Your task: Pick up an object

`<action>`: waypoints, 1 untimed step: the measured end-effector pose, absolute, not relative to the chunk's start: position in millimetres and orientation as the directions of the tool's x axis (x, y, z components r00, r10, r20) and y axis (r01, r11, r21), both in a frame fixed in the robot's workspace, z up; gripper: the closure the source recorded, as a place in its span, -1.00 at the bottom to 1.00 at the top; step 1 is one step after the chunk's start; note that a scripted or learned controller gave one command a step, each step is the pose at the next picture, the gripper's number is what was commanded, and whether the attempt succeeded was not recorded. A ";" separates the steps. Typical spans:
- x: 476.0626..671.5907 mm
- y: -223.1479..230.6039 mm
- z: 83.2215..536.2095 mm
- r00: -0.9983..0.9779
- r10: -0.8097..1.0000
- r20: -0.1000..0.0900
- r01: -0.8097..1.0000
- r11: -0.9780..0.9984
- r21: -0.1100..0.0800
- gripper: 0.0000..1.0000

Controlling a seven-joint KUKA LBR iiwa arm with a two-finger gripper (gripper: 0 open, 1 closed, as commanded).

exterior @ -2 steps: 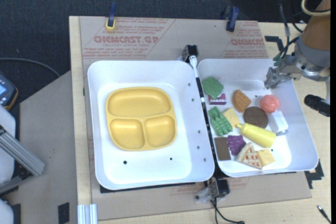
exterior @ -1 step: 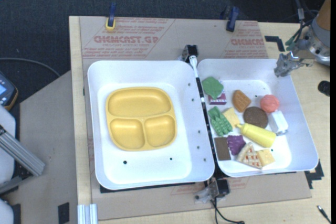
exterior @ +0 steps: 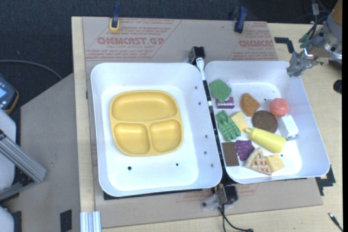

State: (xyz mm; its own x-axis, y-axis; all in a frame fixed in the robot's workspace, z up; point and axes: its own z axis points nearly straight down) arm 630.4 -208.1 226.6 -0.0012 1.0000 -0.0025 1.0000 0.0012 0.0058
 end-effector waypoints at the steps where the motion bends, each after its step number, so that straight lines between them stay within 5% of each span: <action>1: 614.0 -159.1 237.3 -0.004 1.000 0.002 1.000 0.004 -0.002 1.00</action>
